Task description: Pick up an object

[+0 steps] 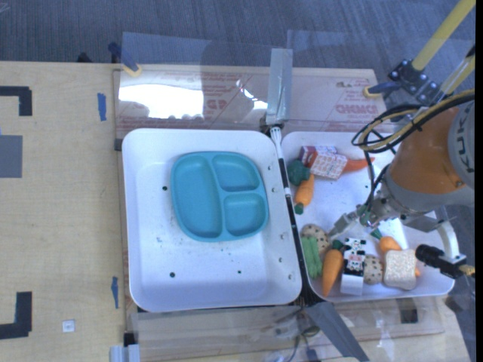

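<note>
Right bin (332,194), small black-and-white toy cow (353,253) among play food, arm angled downward, gripper (361,221) above cow, grip state indiscernible

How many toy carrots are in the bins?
3 for sure, all in the right bin: one by its left wall, one near its front, one at the back. The arm may hide more.

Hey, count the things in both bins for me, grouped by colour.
Blue: 1, the plate in the left bin.
Orange: 4, carrots in the right bin.
Green: 2.
Tan or whitish blocks: 4.
Black and white: 1.
Total: 12, though the heap hides some.
</note>
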